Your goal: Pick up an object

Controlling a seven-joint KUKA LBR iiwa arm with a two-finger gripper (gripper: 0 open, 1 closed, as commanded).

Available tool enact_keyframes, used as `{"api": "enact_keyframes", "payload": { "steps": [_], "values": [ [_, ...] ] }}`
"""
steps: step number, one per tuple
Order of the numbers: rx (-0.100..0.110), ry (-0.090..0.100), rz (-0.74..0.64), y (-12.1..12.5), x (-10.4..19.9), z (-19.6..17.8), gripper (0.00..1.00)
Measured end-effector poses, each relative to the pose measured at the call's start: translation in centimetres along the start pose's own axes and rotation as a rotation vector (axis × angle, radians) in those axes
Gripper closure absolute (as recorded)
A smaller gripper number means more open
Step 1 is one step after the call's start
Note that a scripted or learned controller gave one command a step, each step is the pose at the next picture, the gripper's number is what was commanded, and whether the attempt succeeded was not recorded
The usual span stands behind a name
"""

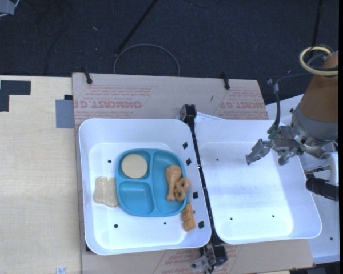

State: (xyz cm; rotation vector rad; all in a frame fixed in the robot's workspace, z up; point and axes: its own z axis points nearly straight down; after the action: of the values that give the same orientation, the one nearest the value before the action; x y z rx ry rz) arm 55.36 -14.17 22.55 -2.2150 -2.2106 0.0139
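End effector (270, 153) seen open, nothing gripped, above right bin (257, 221) at 3 o'clock. Objects lie in left bin (97, 233) at 9 o'clock: blue tray (142, 197), pretzel (176, 182). Approach step judged underway; leftward reach, descent needed next.

a robot lab: two white bins (142, 131) clamped side by side on a cardboard sheet (160, 99) over a plywood bench (28, 170), loose cables (148, 53) on dark carpet (217, 27) at the far side, toy food in the left bin.
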Motion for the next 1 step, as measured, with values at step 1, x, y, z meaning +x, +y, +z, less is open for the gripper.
{"api": "enact_keyframes", "payload": {
  "steps": [1],
  "values": [
    [-0.014, -0.002, -0.002, 0.25, -0.01, -0.71, 0.00]
  ]
}}
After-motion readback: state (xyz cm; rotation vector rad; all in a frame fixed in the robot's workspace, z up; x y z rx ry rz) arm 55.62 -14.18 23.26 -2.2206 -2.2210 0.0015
